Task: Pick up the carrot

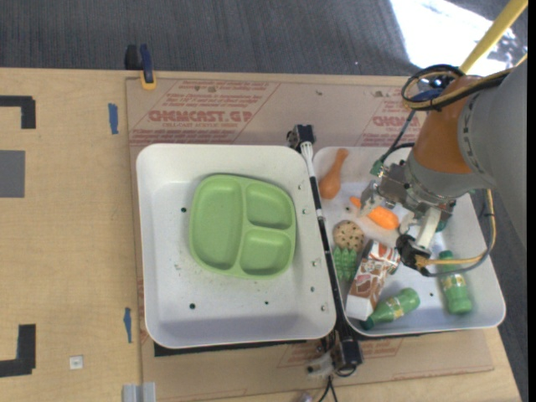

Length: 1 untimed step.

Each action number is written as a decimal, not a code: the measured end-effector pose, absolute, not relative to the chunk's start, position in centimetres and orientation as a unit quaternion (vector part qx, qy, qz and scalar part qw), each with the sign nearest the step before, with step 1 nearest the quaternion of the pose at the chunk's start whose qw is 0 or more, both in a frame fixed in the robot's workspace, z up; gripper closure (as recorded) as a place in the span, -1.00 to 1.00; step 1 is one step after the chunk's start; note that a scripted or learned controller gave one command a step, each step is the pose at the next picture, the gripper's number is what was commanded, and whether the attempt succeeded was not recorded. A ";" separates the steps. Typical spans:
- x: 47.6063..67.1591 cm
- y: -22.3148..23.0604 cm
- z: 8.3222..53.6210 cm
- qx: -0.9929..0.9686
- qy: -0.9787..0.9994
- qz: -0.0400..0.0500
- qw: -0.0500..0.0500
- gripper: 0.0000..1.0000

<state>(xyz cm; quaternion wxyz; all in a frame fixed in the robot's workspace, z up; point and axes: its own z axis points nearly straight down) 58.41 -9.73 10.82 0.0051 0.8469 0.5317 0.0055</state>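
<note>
So the grey arm's two-finger gripper (392, 216) is down in the right white bin (488, 308), near its middle. The small orange carrot piece (383, 219) sits right under it, but honestly can't tell whether the jaws are open or closed on it. Nearby: a round speckled cookie (348, 235), a brown-and-white carton (371, 279) and two green bottles (394, 306) toward the near edge. The left white bin (159, 224) has a green divided plate (244, 224).

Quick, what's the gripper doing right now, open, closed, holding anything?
Gripper: down in the right bin, right over the carrot; whether it grips the carrot cannot be told from this view.
</note>
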 end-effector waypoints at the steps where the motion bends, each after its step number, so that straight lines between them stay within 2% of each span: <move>1: 57.9 -10.6 9.9 0.880 0.474 0.001 0.001 -1.00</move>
